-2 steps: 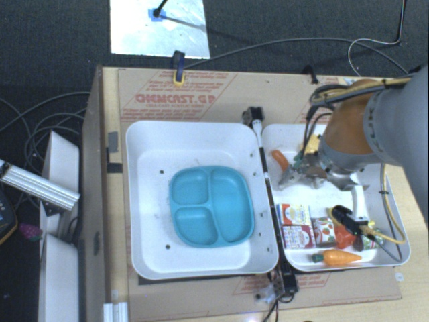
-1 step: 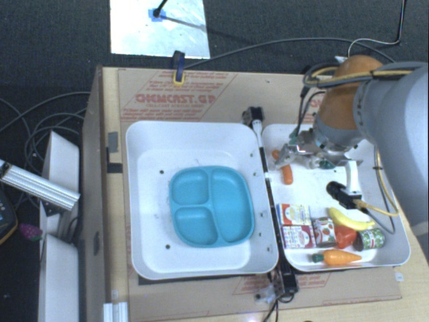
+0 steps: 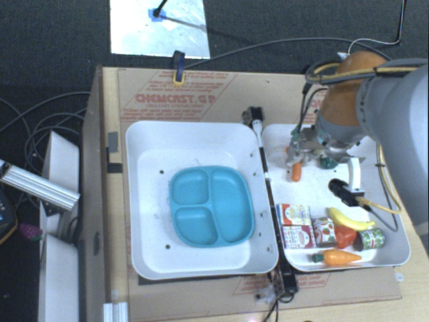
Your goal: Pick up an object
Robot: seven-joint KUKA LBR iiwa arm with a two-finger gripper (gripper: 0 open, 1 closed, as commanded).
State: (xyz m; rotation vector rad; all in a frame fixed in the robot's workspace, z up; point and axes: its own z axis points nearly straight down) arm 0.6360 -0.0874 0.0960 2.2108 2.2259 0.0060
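Pincer (image 3: 295,154): over right white bin (image 3: 402,247), grip state unclear
Small orange piece (image 3: 295,173): directly below pincer, contact unclear
Grey arm (image 3: 395,99): hides bin's far corner

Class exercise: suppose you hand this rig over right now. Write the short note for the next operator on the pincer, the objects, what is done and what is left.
Pincer: low over the far end of the right bin, just above a small orange piece; a grip on it cannot be confirmed.
Objects: two cartons, banana, carrot, red piece and can crowd the right bin's near end.
Left bin: holds a blue divided plate.
Done: arm positioned over the orange piece.
Left: secure and lift one object.
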